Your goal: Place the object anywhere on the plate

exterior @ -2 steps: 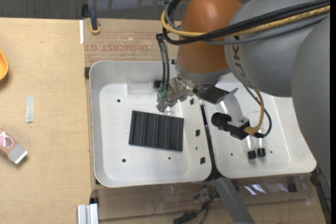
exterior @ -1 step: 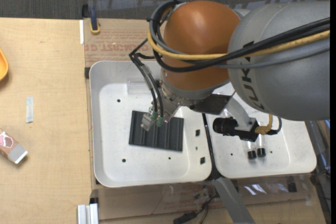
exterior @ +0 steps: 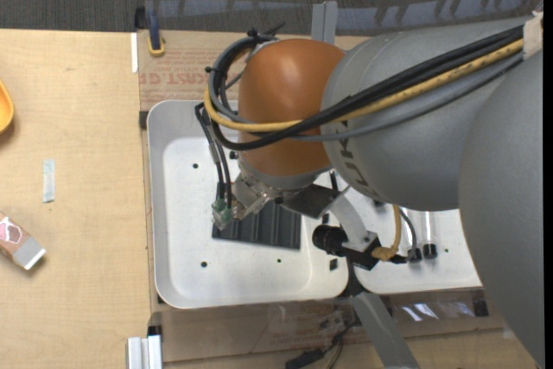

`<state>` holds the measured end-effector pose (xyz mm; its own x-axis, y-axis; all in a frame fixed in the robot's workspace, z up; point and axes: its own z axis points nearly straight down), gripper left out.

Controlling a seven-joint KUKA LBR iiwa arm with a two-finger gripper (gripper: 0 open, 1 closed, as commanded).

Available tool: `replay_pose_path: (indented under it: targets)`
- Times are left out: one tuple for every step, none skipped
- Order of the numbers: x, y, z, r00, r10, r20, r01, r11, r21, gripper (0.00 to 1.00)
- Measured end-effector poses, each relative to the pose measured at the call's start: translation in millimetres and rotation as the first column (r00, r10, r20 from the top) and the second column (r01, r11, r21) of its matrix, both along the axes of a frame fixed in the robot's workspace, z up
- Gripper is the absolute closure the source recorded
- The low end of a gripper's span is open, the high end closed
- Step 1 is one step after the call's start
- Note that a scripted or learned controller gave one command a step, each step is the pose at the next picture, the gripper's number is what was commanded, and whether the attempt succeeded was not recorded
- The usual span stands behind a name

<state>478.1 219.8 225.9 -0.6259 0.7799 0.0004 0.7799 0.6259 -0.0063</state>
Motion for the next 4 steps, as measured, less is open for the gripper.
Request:
replay_pose_path:
  targets:
    - [36, -38, -31, 0.939, -0.343, 0.001, 0.343, 0.939, -0.002, 1.00]
    - [88, -49, 37, 0.996, 0.090, 0.004, -0.090, 0.996, 0.001, 1.00]
    - [30, -26, 15, 0.986, -0.168, 0.001, 0.168, 0.986, -0.001, 1.00]
    - [87, -9, -11, 0.942, -0.335, 0.003, 0.335, 0.942, -0.002, 1.00]
